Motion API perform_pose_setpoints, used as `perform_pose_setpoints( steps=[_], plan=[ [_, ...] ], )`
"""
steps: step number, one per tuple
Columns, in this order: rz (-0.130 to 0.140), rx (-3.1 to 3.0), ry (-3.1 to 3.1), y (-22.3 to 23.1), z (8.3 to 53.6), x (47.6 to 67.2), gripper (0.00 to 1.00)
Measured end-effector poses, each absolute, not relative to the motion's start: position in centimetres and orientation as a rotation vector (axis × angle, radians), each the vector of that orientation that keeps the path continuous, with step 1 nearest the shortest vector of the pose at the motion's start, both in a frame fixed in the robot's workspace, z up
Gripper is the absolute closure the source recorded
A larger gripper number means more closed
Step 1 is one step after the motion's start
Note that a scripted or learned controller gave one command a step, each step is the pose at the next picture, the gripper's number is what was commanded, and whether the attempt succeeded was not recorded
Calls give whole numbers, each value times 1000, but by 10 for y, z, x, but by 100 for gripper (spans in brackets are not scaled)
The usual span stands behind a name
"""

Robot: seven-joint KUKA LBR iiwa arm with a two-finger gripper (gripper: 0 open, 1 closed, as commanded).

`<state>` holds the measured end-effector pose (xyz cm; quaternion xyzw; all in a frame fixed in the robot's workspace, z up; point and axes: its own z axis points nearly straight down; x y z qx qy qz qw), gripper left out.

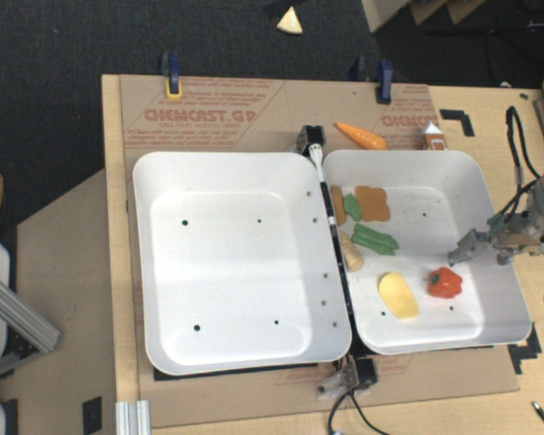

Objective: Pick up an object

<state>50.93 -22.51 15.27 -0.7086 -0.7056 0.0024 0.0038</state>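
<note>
The camera view looks down on a brown bench point(254, 111) bearing two shallow white bins. The left bin point(163, 188) sits beside the right bin point(462, 184), their inner rims touching. The gripper point(467, 250) reaches in over the right bin's right edge; whether the claw is released or clenched cannot be told. Just below its tip, near the right bin's lower right corner, lies a red toy pepper point(445, 283), apart from the gripper. A yellow toy fruit point(398, 295) lies near the bin's lower edge. A green toy pepper point(374, 239) lies toward the left edge, with a brown toast slice point(373, 204) just above it and a tan piece point(352, 256) against the left rim. An orange carrot point(361, 136) rests on the bench by the right bin's upper left corner.
</note>
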Motion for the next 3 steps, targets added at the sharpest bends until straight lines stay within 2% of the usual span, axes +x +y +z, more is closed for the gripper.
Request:
perform_pose_setpoints(
  steps=[1, 2, 3],
  plan=[
    [-1, -2211, -2226, -146, 81, 557, 0],
    [-7, -2220, -2233, -126, 106, 622, 0],
    [-2, -2222, -2226, -133, 84, 639, 0]
  ],
)
